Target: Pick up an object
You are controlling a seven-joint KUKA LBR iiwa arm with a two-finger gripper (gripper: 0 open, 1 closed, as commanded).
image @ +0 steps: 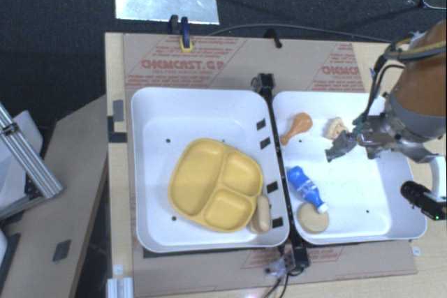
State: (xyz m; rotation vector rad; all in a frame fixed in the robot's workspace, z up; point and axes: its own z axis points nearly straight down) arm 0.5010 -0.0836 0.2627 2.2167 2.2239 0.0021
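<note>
The right bin (363,220) holds an orange drumstick-shaped piece (297,126), a small cream lump (336,128), a blue bottle with a white cap (305,188) and a round tan cookie (312,218). My gripper (342,147) hangs over the right bin, just below and right of the cream lump and up and right of the blue bottle. Its dark fingers point left, and nothing shows between them. The grey arm with its orange band (422,84) comes in from the right.
The left bin (160,115) carries a yellow divided tray (215,183) and a tan bread-like piece (262,213) at its lower right. A black divider with clips (276,164) runs between the bins. Bare white floor lies in the right bin's middle and right.
</note>
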